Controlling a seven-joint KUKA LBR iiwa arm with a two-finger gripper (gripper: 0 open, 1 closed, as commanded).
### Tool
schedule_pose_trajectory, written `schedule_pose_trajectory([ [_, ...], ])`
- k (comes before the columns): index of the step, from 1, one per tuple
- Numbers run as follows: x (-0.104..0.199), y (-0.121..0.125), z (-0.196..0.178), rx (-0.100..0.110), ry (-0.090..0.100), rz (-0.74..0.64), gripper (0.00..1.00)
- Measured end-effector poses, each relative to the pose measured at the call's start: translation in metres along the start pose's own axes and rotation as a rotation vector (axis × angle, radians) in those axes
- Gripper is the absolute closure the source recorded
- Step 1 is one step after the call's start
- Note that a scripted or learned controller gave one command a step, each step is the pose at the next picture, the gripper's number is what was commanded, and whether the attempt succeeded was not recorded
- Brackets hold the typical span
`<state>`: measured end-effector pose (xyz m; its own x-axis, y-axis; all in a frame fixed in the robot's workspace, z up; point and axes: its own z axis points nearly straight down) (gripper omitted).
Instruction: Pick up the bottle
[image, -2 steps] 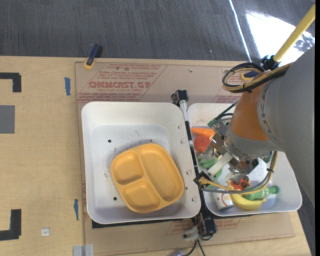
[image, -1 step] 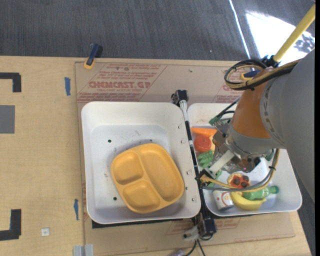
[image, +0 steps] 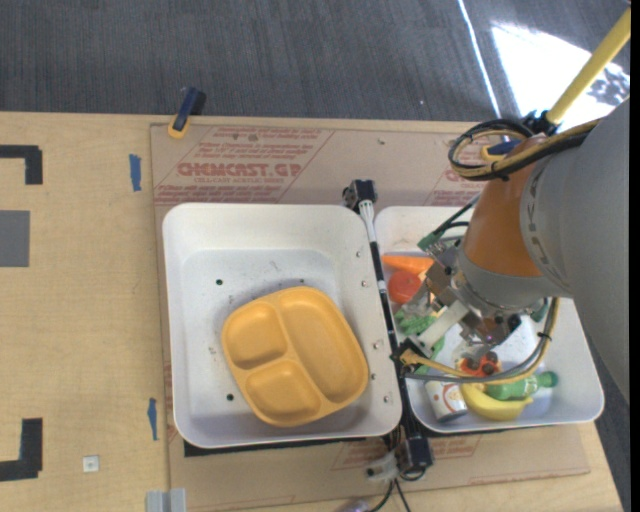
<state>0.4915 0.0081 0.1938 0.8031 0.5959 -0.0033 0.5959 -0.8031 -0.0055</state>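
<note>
- The left bin (image: 190, 300) holds one thing: a yellow plate (image: 293, 353) with three compartments, lying flat toward the bin's front half.
- The right bin (image: 585, 385) is crowded. An orange piece (image: 405, 275) lies at its back left, green scraps (image: 415, 322) sit just in front of that, and a white cup (image: 447, 398) stands near the front edge.
- A banana (image: 492, 402) lies along the front of the right bin, touching the cup's right side.
- The bottle (image: 527, 386), green at the part that shows, lies on its side just behind the banana, its cap end pointing right toward the bin's front right corner.
- The arm (image: 520, 230) reaches in from the right and covers the back and middle of the right bin.
- The hand (image: 478, 345) hangs low over the middle of the right bin, above the clutter and just behind the banana and bottle; I cannot tell how far open it is, nor whether it touches anything.
- The two bins meet along a dark seam (image: 380, 290); the plate sits near that shared wall.
- The table (image: 80, 300) is bare board on the left, with open room well apart from the bins.
</note>
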Motion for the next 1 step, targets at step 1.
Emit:
schedule_pose_trajectory([
  [1,0.0060,-0.0179,0.0096,-0.001,0.002,0.133,0.00],
])
